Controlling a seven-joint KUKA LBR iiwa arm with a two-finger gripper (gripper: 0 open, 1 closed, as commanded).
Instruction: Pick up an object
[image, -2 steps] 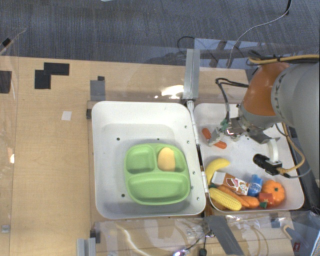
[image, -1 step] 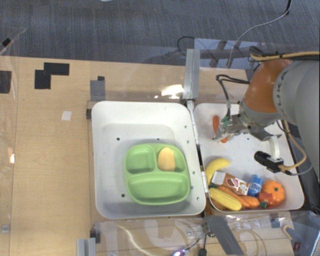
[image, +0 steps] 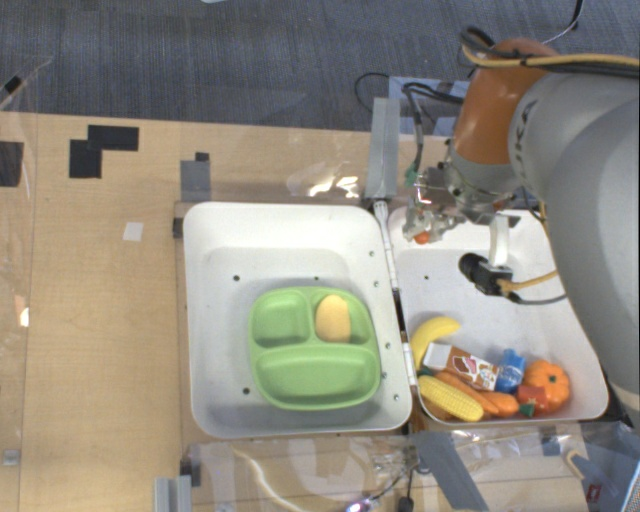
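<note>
High slanted view over both bins (image: 300, 225)

The bench (image: 100, 300) looks like pale wood, smooth and matt, with black patches. Two white bins (image: 290, 235) look like smooth plastic with a soft sheen. A green tray (image: 310, 375) is glossy moulded plastic; the yellow lemon (image: 333, 319) on it looks smooth and slightly shiny. The toy banana (image: 432, 335), corn (image: 450, 398), carrot (image: 485, 397) and orange pumpkin (image: 545, 385) look like shiny plastic. The arm (image: 575, 160) has a smooth grey painted shell and a glossy orange band (image: 490, 100). Behind lies dark, ribbed, carpet-like flooring (image: 250, 60).
</note>
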